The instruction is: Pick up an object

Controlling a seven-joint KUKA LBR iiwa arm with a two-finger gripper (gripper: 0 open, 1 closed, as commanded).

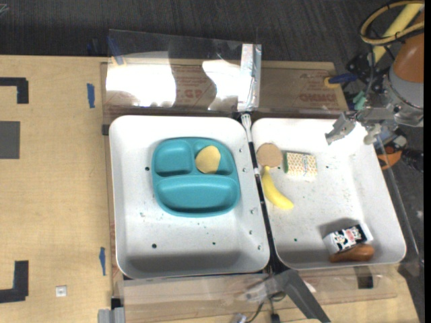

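At right bin (384, 180) 1 o'clock corner: gripper (352, 128), empty, jaws apart; sponge (300, 165) lies approx. 8 o'clock, w/ banana (275, 190) beyond.

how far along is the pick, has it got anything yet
Nothing looks picked yet. The claw sits over the right bin's upper right corner with nothing visibly in it. The banana, sponge and carton lie in that bin. Choosing, grasping and lifting remain.
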